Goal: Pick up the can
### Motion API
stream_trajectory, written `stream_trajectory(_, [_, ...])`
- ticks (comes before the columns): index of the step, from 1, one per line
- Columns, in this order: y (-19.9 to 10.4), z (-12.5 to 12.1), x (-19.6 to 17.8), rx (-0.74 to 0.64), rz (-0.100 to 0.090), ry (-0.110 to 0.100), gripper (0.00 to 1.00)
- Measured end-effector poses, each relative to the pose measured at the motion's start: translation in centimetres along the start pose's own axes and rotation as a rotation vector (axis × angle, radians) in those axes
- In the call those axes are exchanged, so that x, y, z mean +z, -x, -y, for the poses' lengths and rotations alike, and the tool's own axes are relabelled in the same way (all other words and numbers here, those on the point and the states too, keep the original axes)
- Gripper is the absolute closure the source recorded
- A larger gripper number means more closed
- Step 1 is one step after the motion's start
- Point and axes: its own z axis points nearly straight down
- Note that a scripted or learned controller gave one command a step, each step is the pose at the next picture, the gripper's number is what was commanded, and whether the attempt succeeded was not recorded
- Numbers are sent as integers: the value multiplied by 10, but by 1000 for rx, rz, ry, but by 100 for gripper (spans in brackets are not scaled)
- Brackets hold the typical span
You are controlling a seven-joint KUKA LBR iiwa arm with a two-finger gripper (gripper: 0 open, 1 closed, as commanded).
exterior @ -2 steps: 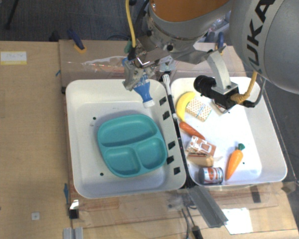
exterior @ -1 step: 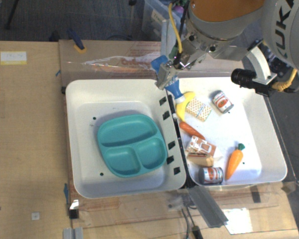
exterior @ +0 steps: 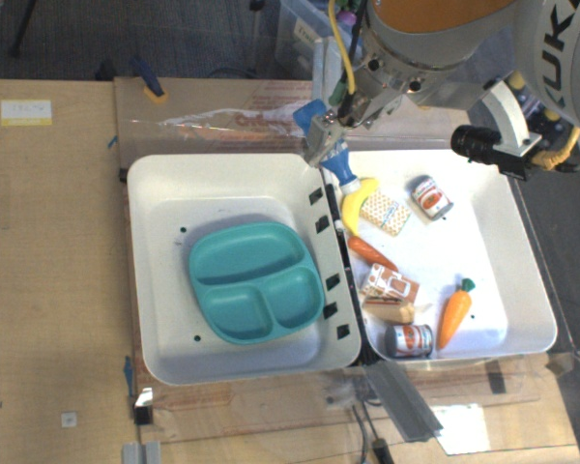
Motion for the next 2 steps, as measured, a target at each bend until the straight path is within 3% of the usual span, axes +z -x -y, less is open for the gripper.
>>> stream_trajectory(2, [-3, -4, -24, -8, 7, 11, 100])
